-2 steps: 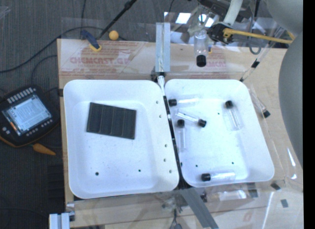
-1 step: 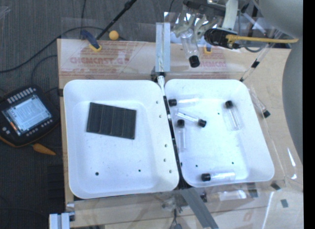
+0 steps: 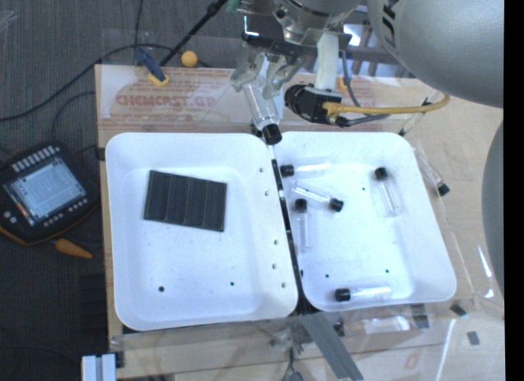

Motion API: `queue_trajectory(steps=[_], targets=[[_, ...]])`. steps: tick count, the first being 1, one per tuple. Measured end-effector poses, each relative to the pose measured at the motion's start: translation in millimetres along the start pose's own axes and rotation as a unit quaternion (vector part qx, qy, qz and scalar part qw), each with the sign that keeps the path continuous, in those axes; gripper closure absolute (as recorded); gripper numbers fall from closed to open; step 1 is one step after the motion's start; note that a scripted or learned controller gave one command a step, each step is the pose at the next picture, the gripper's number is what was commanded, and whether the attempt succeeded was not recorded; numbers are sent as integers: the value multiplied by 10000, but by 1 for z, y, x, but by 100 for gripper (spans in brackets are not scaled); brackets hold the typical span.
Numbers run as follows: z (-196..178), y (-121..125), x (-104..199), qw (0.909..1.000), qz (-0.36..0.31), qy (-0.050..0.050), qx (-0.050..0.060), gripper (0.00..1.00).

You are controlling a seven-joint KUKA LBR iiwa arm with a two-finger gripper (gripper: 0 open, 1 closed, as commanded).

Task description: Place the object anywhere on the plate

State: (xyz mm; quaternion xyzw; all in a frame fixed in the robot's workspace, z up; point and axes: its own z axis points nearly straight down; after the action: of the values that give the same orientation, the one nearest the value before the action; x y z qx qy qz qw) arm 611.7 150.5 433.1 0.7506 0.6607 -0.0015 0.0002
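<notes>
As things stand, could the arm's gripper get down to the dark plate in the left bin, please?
Probably yes. The gripper hangs above the bins' far edge, a capped vial between its fingers, and nothing lies on or over the dark plate in the left bin.

Dark plate point(image 3: 185, 201) in left bin point(image 3: 131, 289) (5 capped vials point(image 3: 318, 199) in right bin point(image 3: 426, 273)).

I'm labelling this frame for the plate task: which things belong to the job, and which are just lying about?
Job:
gripper, holding a clear vial
dark plate in the left bin
clear vials in the right bin

Lying about:
pendant
yellow ball
</notes>
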Motion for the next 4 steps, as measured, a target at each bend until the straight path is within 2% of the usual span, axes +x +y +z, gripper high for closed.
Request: queue_trajectory(steps=[1, 2, 3, 4], targets=[[92, -85, 57, 9983, 575, -3, 16, 100], [49, -137, 66, 9929, -1186, 2, 0, 100], [49, -137, 66, 9929, -1186, 3, -1, 0], [319, -138, 58, 9585, -2851, 7, 23, 0]])
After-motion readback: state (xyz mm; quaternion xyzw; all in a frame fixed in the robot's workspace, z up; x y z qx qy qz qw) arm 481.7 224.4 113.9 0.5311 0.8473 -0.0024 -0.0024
